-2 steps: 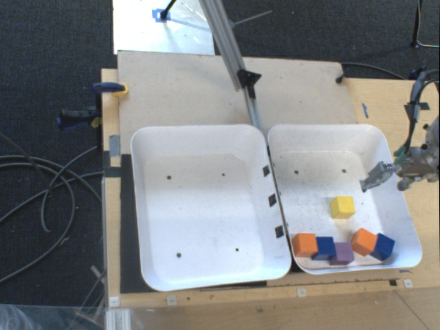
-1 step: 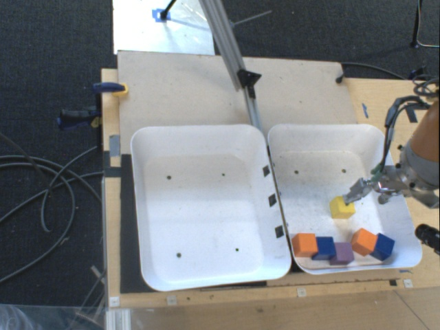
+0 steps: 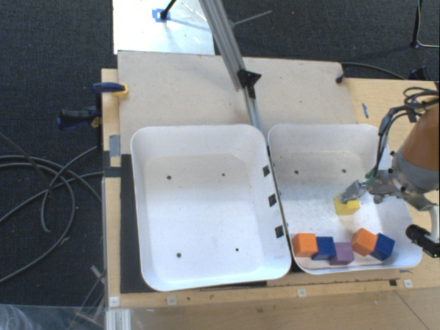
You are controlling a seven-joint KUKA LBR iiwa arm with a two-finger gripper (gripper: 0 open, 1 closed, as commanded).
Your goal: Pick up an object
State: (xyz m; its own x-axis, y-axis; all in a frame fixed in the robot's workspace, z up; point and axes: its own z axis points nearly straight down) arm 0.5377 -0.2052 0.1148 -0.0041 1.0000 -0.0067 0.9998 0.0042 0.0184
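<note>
The arm (image 3: 421,158) reached in from the right over the right-hand bin (image 3: 323,143); its end effector (image 3: 360,190) sat low in that bin, just at the upper edge of a yellow block (image 3: 347,205), seemingly touching it. Whether the end effector was apart, together or clamped on the block could not be told — the tips blurred into the block's top, and nothing showed the block plainly between them. By my judgement the step in hand was the approach or the closing on the yellow block, with no lift yet, since the block lay on the bin floor.

The next move would call for the tips to straddle the block squarely, close, and rise straight up, keeping away from the bin's right wall.

The yellow block lay in the middle-right of the right-hand bin, well apart from the row at the bin's near edge: an orange block (image 3: 304,244), a blue block (image 3: 324,248), a purple block (image 3: 342,253), a second orange block (image 3: 364,240) and a second blue block (image 3: 383,247). It looked slightly wider than deep, its long axis running roughly left to right with a small tilt — though too small to be sure. The left-hand bin (image 3: 206,143) shared the bench (image 3: 227,88).
</note>
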